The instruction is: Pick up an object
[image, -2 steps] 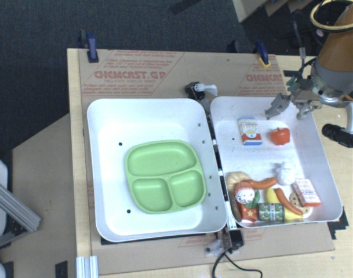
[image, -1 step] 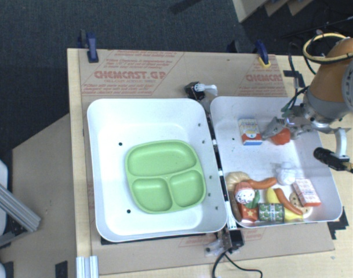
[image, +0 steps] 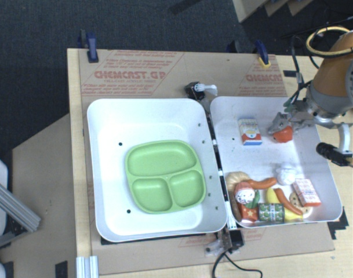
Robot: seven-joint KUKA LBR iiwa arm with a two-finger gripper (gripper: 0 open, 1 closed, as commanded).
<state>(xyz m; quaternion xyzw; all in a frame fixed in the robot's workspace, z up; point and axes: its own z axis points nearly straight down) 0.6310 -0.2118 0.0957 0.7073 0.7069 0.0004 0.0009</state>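
My jaws (image: 280, 126) hang over the upper part of the right bin (image: 228, 117), at the end of my arm (image: 333, 77), which comes in from the right side of the view. A small red-orange object (image: 284, 134) sits right at their tips, touching or just under them, on the side nearer the front of the bench (image: 130, 68). I cannot tell whether it is between my fingers or only beside them, so I will not call it held, and I cannot tell whether the jaws are parted or closed. Since the task lets me take any object, this red piece is my likeliest target: it lies nearest by far, almost directly below. It looks stubby and rounded, with no clear long axis, so I judge the wrist angle matters little here. What matters is that it stands alone on bare bin floor. The small box (image: 250, 131) with blue and red print is just to the left of it, apart from it, far enough that I should not knock it. The rest of the toy food, such as the sausage (image: 263, 184) and the red-and-white packet (image: 306, 191), is crowded in the near corner of the same bin, well apart from me. The green divided plate (image: 164, 175) lies in the left bin (image: 106, 155), farther still. My next move, as I judge it, is a short straight descent and a squeeze.
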